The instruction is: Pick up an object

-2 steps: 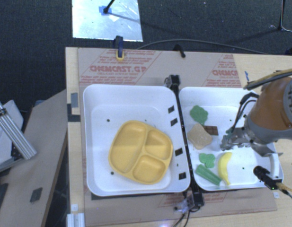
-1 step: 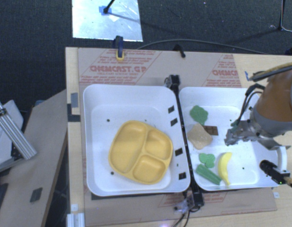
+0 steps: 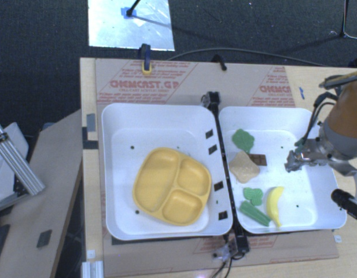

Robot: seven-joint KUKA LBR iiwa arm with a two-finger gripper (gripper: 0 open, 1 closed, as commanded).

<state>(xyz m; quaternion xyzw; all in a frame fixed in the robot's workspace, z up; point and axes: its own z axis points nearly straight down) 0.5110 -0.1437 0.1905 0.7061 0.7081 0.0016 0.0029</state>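
The claw (image 3: 291,162) hangs with nothing in it near the right bin's (image 3: 294,131) right edge, I cannot tell if it is open, and next it must reach the banana (image 3: 275,204) by the front edge.

A robotics lab is indicated. Two white bins (image 3: 166,117) are set on a bench (image 3: 184,77) covered with printed protective sheeting. Dark carpet (image 3: 39,39), a metal floor plate (image 3: 129,16), loose cables (image 3: 253,54) and aluminium framing (image 3: 16,161) are seen around it.
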